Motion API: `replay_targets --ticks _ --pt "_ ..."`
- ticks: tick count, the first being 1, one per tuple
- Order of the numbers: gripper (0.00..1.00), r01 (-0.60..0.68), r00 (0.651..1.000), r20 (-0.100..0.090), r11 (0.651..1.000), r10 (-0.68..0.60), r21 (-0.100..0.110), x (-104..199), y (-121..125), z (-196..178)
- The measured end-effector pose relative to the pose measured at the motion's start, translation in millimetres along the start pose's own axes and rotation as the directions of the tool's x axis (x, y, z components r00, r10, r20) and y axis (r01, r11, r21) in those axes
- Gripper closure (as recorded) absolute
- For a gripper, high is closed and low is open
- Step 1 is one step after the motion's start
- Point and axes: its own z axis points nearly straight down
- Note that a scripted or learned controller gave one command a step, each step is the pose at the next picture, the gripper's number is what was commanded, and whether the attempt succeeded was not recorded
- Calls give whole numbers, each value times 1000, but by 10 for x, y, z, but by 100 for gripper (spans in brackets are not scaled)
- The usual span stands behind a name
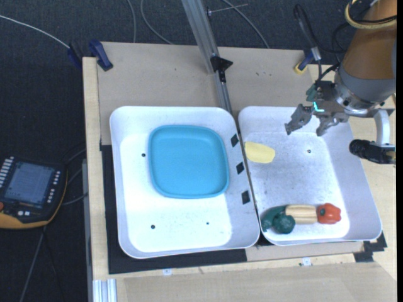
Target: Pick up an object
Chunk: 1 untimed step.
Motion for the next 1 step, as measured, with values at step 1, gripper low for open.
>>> replay_targets --ticks 1 --pt "0 0 1000 0 1000 0 0 0 0 1"
